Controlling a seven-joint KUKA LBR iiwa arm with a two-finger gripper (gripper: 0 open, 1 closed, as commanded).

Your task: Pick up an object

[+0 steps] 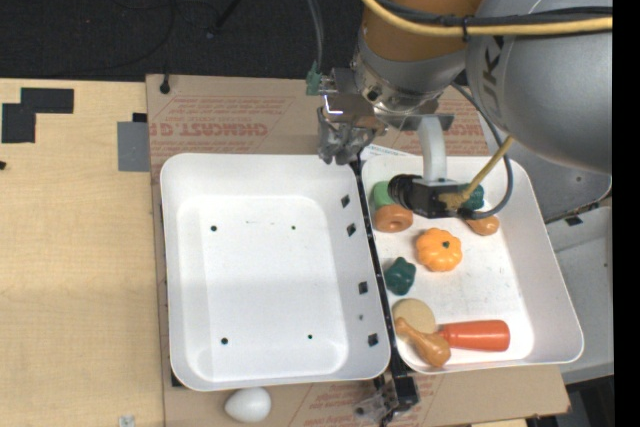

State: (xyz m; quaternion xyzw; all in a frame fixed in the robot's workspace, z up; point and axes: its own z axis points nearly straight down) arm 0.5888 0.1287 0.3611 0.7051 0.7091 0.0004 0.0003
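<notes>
The right bin (545, 315) holds several toys. An orange pumpkin (438, 250) lies near its middle, with a brown ring (393, 218) and a green piece (384, 194) to its upper left. A small dark green piece (400, 274) sits by the divider. Near the front lie an orange-red carrot (476, 336) and a tan mushroom-like piece (421, 329). A small orange piece (484, 226) and a teal piece (474, 199) lie at the back right. My gripper (340, 141) hangs over the back end of the divider, above and left of these toys, with nothing seen in it.
The left bin (180, 245) stands beside the right one, sharing a divider (363, 255). A white egg (247, 405) lies on the bench in front of the left bin. The grey arm looms over the back right.
</notes>
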